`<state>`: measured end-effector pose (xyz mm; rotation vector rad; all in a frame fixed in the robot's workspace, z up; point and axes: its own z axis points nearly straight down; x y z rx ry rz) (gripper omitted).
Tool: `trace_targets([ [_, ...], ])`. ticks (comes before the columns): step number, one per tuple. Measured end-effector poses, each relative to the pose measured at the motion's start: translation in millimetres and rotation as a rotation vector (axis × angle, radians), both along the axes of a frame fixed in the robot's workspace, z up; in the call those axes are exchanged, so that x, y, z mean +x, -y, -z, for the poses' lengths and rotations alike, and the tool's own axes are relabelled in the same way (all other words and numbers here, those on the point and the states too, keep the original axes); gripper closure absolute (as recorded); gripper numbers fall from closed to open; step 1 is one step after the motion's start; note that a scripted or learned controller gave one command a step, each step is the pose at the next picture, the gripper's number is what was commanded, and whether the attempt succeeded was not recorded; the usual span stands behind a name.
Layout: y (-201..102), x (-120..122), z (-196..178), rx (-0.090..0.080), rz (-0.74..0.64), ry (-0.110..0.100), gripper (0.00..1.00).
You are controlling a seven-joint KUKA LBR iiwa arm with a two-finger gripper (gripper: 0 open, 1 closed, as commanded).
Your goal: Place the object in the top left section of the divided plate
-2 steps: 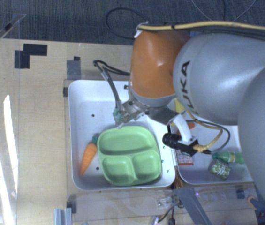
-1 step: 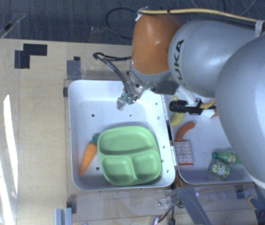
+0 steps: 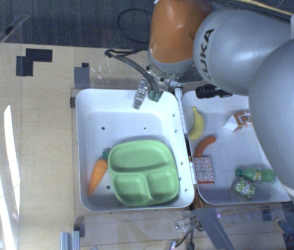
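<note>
Camera view: arm (image 3: 240, 51) comes in from the right, orange band above the wrist, gripper (image 3: 145, 92) hanging over the far edge of the left bin (image 3: 87, 139), near its far right corner. Can't tell how the gripper is set at this size, and nothing visible is carried under it. Green plate (image 3: 142, 172) lies in the left bin toward the near right corner, its one large section on the far side and two small ones on the near side; all sections look bare. Carrot (image 3: 98, 175) lies just beside the plate on its left, by the bin's left wall, greens pointing to the far side. Right bin (image 3: 225, 194) holds a banana (image 3: 197, 123) near its left wall, a red sausage-like piece (image 3: 205, 145) just nearer than the banana, a flat card (image 3: 204, 170) at the left wall, a small carton (image 3: 239, 121) farther right, green bottle pieces (image 3: 251, 180) near the near edge. The task doesn't name the object; carrot is my guess. Step looks like pre-grasp: nothing picked, nothing placed. Next move would need the gripper to travel to the chosen object, descend, grip it, then carry it to the plate's top left section.
</note>
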<state>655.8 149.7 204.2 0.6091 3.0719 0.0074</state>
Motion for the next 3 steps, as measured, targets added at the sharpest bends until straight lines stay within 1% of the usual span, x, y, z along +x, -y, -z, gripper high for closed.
trace_targets([
  [1, 40.2, 0.3, -0.1, -0.003, -0.294, -0.001, 1.0],
  [2, 106.6, 8.9, 5.7, -0.006, -0.501, 0.001, 1.0],
  [3, 145.8, 14.3, 14.3, -0.008, -0.747, 0.002, 1.0],
])
